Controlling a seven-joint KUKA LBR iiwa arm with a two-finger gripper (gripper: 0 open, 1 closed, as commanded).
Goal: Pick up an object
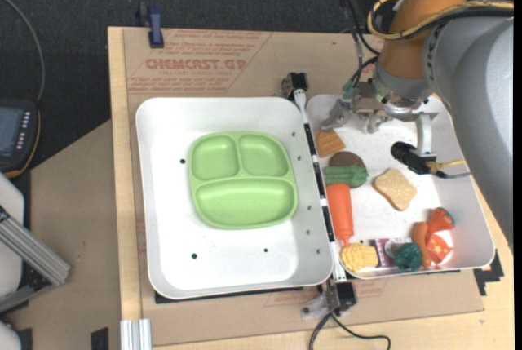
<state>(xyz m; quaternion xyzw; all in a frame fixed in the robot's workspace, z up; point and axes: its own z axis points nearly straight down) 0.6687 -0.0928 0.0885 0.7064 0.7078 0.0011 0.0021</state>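
My gripper (360, 118) hangs low over the far left corner of the right bin (465, 201), open, with only white bin floor between its fingers. Just in front of it lies an orange-brown pastry (329, 143), apart from the fingertips. Nearer the camera are a brown round cookie (347, 160), a green leafy piece (347, 175), an orange carrot (340, 210) and a slice of bread (395, 188).
At the right bin's front edge sit a corn cob (358, 257), a purple and white packet (382, 249), a green broccoli (408, 257) and a red-orange fruit (438, 238). The left bin (163, 177) holds a green divided plate (241, 179).
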